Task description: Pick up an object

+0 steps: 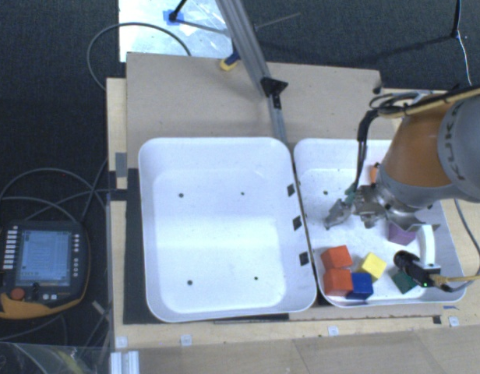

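The orange block [337, 256] lies in the right bin [326, 179], near that bin's front edge and close to its left wall. A second orange block [338, 280] touches it on the front side. Just beside that one sits a blue block [362, 285], and a yellow block [373, 266] rests against the blue one toward the back. A green piece [403, 283] lies further right along the front edge, beside a black-and-white part of the arm's tooling. A purple block [400, 233] shows partly under the wrist, and a sliver of another orange piece [374, 172] peeks out behind the arm near the back of the bin.

The gripper [339, 213] hangs over the middle of the right bin, pointing toward the left wall, behind the orange block and apart from it. Its grey fingers look close together with nothing between them, but whether they are fully pressed together I cannot tell.

The left bin [217, 224] touches the right one along a shared wall with small black clips. Both bins rest on a pale wooden bench [326, 92]. Dark carpet surrounds the bench, and a teach pendant [41, 267] with a lit screen lies on the floor to the left, its cable looping nearby.
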Available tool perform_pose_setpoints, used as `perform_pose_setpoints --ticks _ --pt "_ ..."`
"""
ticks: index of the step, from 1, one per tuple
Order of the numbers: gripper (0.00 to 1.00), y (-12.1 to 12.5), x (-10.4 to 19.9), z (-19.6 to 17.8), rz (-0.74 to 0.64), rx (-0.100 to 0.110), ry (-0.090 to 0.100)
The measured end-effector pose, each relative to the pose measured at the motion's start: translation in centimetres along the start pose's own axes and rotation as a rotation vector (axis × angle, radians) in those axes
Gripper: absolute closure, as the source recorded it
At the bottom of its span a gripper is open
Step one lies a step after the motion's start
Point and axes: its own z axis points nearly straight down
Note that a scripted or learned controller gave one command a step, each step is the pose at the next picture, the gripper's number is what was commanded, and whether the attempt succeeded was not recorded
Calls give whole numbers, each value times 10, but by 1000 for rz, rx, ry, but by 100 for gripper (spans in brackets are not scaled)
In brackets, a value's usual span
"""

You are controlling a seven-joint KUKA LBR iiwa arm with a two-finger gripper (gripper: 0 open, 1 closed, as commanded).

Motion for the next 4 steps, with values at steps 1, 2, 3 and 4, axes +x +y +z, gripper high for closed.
perform_pose_setpoints --ticks 1,2,3,4 --pt "100 2 0 -14 -3 -9 -1" --pt "100 11 -1 -61 -4 -11 -2" --pt "100 12 -2 -67 -3 -7 -1" --pt "100 21 47 -64 -9 -7 1"
